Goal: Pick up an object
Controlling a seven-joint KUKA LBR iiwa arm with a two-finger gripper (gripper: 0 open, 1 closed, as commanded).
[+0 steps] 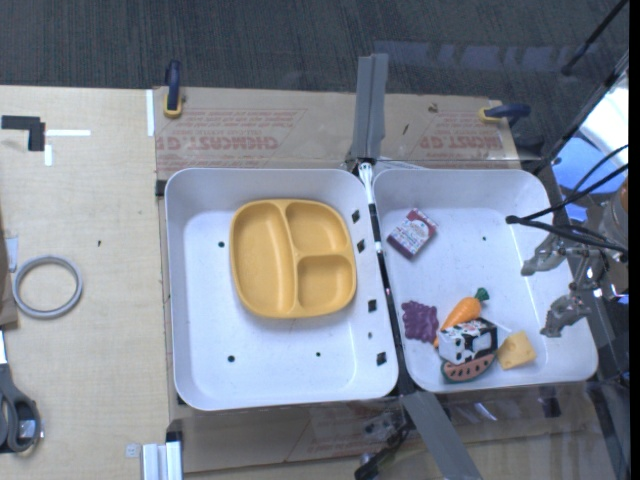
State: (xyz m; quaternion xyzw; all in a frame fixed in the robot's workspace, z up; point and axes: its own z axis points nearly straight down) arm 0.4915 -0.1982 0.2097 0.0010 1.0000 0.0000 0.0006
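Across the left bin sits a yellow plate. Rightward, the other bin holds a red packet, grapes, carrot and cheese. Approach the isolated packet from straight above; the gripper waits spread apart and empty.

yellow plate left bin, toys perhaps right

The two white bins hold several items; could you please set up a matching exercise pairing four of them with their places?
Things:
1. yellow divided plate
2. red packet
3. cheese wedge
4. purple grapes

Places:
A. right bin, upper part
B. left bin
C. right bin, near front right corner
D. right bin, beside the dividing wall, left of the carrot

Pairs: 1-B, 2-A, 3-C, 4-D
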